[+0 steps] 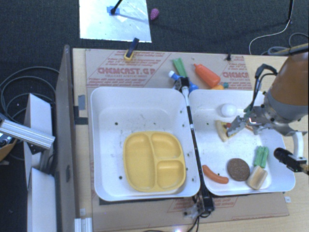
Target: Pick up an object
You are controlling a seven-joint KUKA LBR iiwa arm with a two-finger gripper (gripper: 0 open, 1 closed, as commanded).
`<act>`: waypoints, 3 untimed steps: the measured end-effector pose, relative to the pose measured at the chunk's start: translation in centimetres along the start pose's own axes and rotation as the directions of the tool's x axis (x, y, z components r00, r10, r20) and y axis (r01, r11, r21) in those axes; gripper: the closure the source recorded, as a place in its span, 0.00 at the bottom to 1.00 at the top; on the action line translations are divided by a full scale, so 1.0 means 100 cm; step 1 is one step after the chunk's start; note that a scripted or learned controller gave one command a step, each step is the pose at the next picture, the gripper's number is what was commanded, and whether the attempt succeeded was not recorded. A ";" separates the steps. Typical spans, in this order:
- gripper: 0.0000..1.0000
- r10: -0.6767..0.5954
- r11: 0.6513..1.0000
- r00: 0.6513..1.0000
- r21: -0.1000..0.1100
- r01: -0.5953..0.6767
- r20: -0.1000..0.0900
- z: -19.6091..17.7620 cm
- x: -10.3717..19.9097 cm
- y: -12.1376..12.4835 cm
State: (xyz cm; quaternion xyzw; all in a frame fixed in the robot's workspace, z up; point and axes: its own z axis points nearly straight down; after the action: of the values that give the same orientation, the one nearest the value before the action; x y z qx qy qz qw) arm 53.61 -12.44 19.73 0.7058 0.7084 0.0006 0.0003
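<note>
fingers (237, 126) of the arm (289, 88) reach into the right bin (285, 182) and sit right at a pale, yellowish wedge-shaped piece (223, 130); whether they are spread or closed on it cannot be told from this slant. near them in the same bin lie a white egg (228, 110), an orange sausage (215, 174), a brown round patty (238, 169), a green piece (261, 156) and a tan bread roll (257, 178). the left bin (104, 129) holds a yellow divided tray (154, 161).
</note>
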 end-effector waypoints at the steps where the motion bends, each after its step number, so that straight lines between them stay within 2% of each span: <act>1: 0.00 -0.003 1.000 1.000 -0.006 0.003 0.004 0.112 -0.006 0.061; 2: 1.00 -0.001 1.000 1.000 -0.012 0.001 0.003 0.093 -0.007 0.062; 3: 1.00 -0.004 1.000 1.000 -0.011 0.004 0.002 -0.011 0.017 0.073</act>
State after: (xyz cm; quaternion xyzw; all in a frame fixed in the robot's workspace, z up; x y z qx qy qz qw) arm 60.87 -10.70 20.88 0.7043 0.7099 0.0038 0.0045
